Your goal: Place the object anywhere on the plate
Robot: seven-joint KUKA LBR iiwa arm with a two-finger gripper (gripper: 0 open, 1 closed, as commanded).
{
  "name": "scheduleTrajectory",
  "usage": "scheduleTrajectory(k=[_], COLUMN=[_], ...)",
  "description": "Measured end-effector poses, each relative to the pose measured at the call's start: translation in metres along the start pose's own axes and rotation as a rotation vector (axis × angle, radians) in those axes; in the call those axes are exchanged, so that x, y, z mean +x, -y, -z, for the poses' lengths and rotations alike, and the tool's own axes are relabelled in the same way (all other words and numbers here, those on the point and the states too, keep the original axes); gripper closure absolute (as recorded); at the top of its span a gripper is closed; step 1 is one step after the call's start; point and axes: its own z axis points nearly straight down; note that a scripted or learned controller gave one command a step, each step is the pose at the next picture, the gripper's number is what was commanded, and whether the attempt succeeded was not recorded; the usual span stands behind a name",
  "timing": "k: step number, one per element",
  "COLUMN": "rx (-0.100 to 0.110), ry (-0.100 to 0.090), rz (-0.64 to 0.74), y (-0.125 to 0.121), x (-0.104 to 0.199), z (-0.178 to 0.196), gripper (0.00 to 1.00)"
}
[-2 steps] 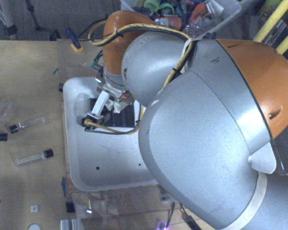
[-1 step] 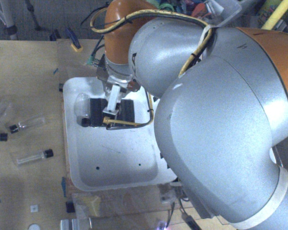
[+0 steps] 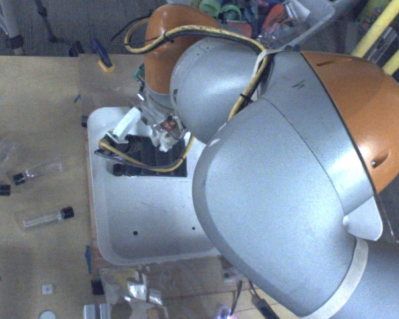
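On your left, clear vials (image 3: 45, 216) with black caps lie scattered on the tan surface (image 3: 26, 98). Next comes the white bin (image 3: 120, 224), with two small dark dots on its floor. The pincer (image 3: 161, 133) sits low over the bin's far end; you cannot tell whether it is spread or pressed together. The grey arm (image 3: 286, 178) covers the bin's right side, so you cannot tell where the object lies. Behind the arm, a clear tub (image 3: 306, 2) holds coloured items.

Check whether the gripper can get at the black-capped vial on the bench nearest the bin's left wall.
Probably yes. The vial lies in the open on the bench, nothing against it; only the bin's left wall stands between it and the gripper, which hangs over the bin's far end.
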Motion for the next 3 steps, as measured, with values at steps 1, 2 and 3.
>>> scheduleTrajectory(k=[1,2,3], rx=[-0.001,0.0,0.003], ry=[-0.01,0.003,0.006], rz=[-0.428,-0.071,0.47], y=[0.005,0.008,0.022], x=[-0.005,-0.006,-0.03], z=[-0.038,0.003,0.088], gripper=[1.0,1.0,1.0])
